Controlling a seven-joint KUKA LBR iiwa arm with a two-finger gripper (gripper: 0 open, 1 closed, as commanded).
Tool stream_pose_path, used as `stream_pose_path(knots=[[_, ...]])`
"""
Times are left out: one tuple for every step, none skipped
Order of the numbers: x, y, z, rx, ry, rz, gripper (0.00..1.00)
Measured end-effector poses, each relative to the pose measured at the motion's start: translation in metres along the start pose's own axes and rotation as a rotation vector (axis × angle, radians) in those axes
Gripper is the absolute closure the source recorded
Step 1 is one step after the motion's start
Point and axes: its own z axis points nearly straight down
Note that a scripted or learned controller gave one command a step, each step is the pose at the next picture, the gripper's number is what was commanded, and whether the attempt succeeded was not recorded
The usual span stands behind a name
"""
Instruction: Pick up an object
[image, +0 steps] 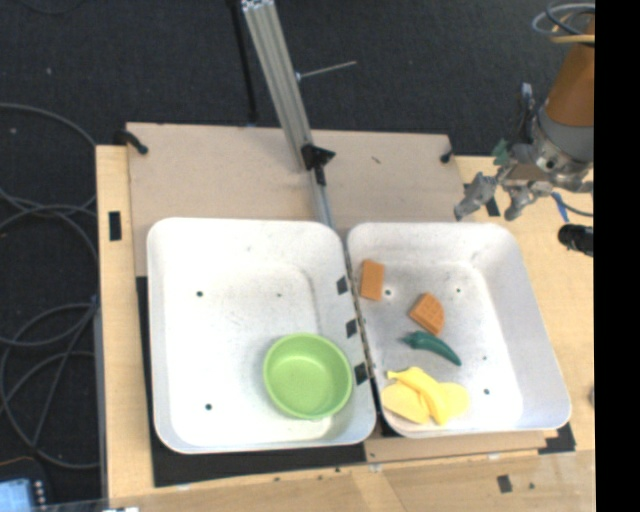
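In the left bin (200, 300) we see a smooth round green bowl (308, 375) near the front right corner, with bare white floor to its left and behind it. Across the divider, the right bin (510, 330) holds an orange block (372, 280), an orange wedge (427, 313), a slim dark green pepper shape (433, 346) and soft yellow pieces (427, 397) by the front rim, its right half open. Our gripper (491, 201) hangs over that bin's back right corner, fingers spread, pinching nothing.

One camera hangs high over the bench (250, 170), tilted down across both white bins (200, 260), the arm (570, 90) entering from the right.
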Motion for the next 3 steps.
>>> stream_pose_path(knots=[[0.0, 0.0, 0.0, 0.001, -0.001, -0.002, 0.0], [-0.004, 0.0, 0.063, 0.005, 0.001, 0.001, 0.0], [-0.006, 0.001, 0.126, 0.005, 0.001, -0.002, 0.0]])
